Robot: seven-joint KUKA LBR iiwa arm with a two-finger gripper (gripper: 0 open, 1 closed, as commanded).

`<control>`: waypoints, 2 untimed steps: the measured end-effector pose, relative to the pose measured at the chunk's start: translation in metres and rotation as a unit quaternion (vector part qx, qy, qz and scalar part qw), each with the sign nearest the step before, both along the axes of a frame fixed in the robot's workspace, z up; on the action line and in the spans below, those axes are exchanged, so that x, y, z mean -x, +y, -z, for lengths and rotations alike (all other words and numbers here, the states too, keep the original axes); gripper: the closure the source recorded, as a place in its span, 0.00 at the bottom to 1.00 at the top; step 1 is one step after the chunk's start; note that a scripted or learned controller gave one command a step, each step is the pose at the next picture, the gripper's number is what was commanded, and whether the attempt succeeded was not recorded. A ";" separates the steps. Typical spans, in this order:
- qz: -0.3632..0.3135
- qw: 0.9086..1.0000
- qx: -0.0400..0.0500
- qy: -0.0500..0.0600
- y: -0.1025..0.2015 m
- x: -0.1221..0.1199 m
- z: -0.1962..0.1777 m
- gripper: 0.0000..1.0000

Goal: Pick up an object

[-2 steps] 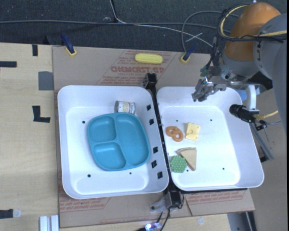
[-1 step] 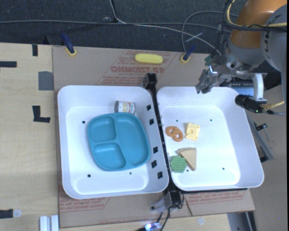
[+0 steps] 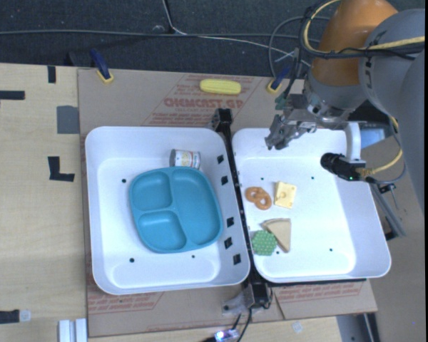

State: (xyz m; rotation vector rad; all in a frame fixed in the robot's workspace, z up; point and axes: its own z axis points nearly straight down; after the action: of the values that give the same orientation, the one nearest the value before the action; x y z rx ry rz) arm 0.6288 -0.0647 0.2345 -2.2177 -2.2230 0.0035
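Note:
In the right bin [image 3: 342, 262] lie a pretzel [image 3: 257, 197], a yellow cheese slice [image 3: 284, 194], a tan bread wedge [image 3: 279, 232] and a green round piece [image 3: 263, 243]. My gripper [image 3: 282, 132] hangs over the far left part of that bin, well above and behind the food. Nothing shows between its fingers. In the left bin [image 3: 107, 262] a blue divided plate [image 3: 175, 209] lies flat, with a small tin can [image 3: 185, 159] on its side just behind it.
A yellow banana-like object [image 3: 220, 86] lies on the cardboard behind the bins. Black clips [image 3: 222, 120] join the bins along the middle wall. The arm's black side unit [image 3: 340, 165] overhangs the right bin's far right. Cables loop above the wrist.

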 end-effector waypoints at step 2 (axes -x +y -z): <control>0.000 1.000 0.000 0.000 0.089 0.032 0.017 1.00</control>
State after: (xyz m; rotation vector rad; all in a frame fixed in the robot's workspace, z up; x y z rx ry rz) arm 0.5967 0.0245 0.2177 -2.2168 -2.2231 0.0044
